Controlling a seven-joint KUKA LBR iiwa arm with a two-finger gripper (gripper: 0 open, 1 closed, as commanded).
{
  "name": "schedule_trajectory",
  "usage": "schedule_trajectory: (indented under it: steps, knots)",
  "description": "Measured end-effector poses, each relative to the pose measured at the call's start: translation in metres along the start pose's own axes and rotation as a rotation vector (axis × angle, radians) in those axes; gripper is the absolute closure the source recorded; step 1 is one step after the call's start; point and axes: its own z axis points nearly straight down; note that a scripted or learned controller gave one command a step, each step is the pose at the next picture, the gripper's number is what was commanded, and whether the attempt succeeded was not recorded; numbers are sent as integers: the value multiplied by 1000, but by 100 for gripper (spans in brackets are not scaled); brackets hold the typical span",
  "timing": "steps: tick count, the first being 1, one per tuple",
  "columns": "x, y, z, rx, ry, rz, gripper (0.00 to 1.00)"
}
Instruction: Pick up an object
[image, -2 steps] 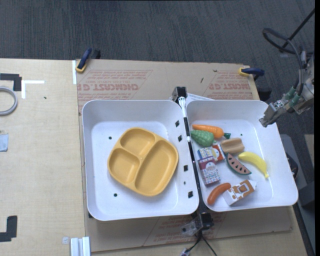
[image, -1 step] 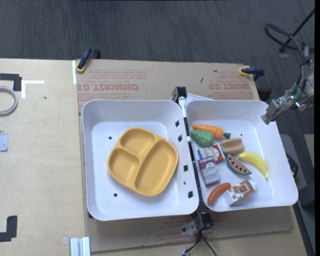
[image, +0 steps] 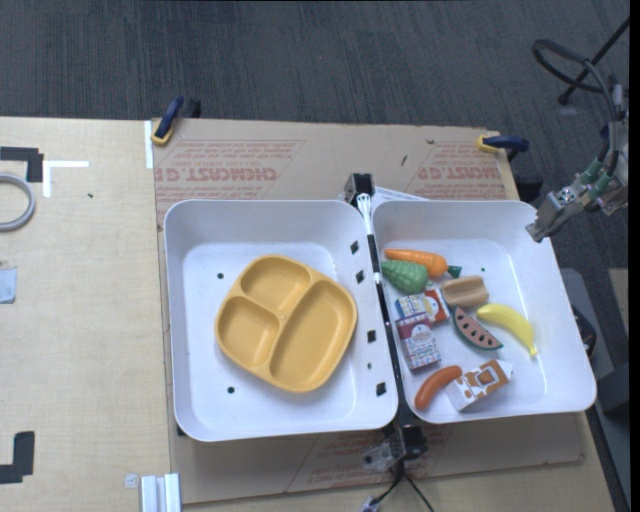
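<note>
1. Grey claw (image: 548, 222) sits at the far right, just outside the upper right corner of the right bin (image: 560, 290), over the dark floor; open or closed: cannot tell, too small and blurred.
2. Nothing visible between it and any object; it is well apart from the toys.
3. Right bin holds the pickable things, all clustered in its left and middle part.
4. Orange carrot (image: 418, 260) lies at the top of the cluster, green tip pointing right.
5. Green leafy vegetable (image: 404, 277) sits just below the carrot, touching it.
6. Brown bread roll (image: 465, 292) is right of the green vegetable.
7. Yellow banana (image: 509, 324) lies nearest the bin's right side, slanted.
8. Watermelon slice (image: 476, 331) is just left of the banana.
9. Two small red-and-white cartons (image: 419, 327) lie one below the other near the bin's left wall.
10. Red sausage (image: 437, 386) lies at the bottom, beside a white-and-orange carton (image: 483, 384).
11. Left bin (image: 190, 300) holds a yellow divided plate (image: 287, 322) with three compartments, roughly centred.
12. Both bins rest on brown cardboard (image: 240, 165) on a light wooden bench (image: 80, 300), clamps at the cardboard's far corners.
</note>
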Motion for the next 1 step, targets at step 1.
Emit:
schedule_trajectory:
  steps: [1]
  knots:
    - [-1, 1, -10, -2, -3, -2, 100]
